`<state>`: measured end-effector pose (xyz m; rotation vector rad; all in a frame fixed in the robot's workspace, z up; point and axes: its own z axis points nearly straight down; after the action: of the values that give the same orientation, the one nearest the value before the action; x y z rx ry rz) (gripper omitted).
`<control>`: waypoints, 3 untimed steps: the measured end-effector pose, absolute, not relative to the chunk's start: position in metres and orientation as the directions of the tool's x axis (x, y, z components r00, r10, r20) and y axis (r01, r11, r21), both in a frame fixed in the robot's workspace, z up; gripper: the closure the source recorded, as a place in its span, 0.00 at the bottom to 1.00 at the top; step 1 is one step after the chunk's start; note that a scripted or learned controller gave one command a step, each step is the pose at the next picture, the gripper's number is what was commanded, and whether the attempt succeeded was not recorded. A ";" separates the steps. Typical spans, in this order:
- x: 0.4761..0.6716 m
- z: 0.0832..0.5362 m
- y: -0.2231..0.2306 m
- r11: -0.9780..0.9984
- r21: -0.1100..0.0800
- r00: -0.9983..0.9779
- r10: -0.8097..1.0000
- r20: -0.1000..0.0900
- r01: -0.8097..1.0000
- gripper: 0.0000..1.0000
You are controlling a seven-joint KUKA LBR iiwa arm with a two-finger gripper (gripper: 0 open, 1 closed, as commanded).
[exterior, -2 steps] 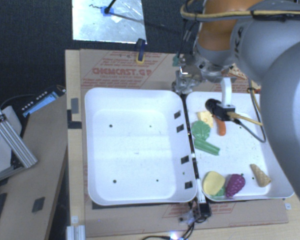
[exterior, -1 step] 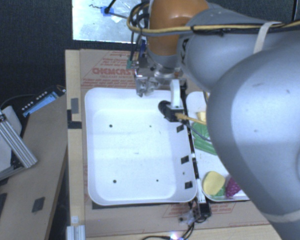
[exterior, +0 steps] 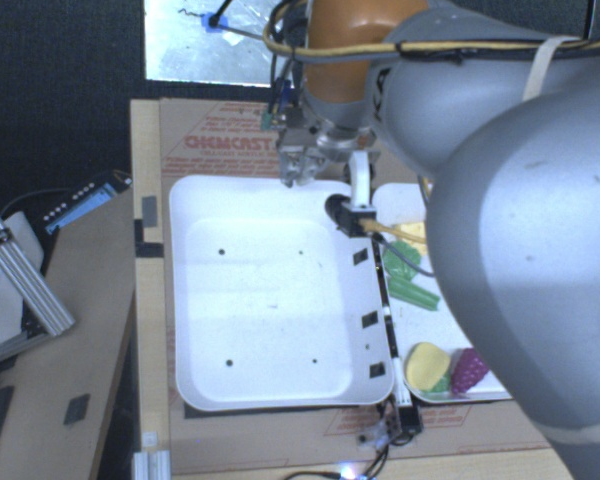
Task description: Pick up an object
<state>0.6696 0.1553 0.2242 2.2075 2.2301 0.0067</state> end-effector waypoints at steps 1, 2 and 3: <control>0.670 0.235 0.156 0.016 0.008 -0.016 1.000 0.000 1.000 1.00; 0.671 0.246 0.156 0.022 0.010 -0.022 1.000 0.000 1.000 1.00; 0.671 0.257 0.157 0.028 0.013 -0.028 1.000 0.000 1.000 1.00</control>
<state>0.6713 0.1569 0.2572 2.1842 2.2457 0.0139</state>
